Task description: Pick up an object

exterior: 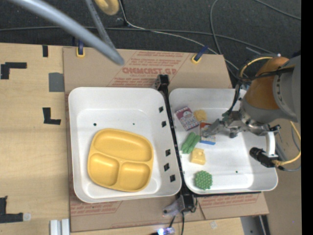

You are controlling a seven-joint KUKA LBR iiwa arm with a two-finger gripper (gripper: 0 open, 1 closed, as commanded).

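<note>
Left bin [78, 131]: yellow divided tray [120, 159]. Right bin [254, 177]: green ball [203, 179], small toys; claw [209, 129] state unclear.

We see two white bins side by side on a sheet of brown cardboard [146, 65] printed with red lettering. The left bin [78, 106] holds a yellow divided tray [120, 159], lying flat with three compartments facing up. Black clips [164, 84] sit along the seam where the bins meet. Thin cables [230, 4] loop across the dark floor above the right bin [264, 182], and black tape marks [49, 115] dot the wooden bench at left.
</note>
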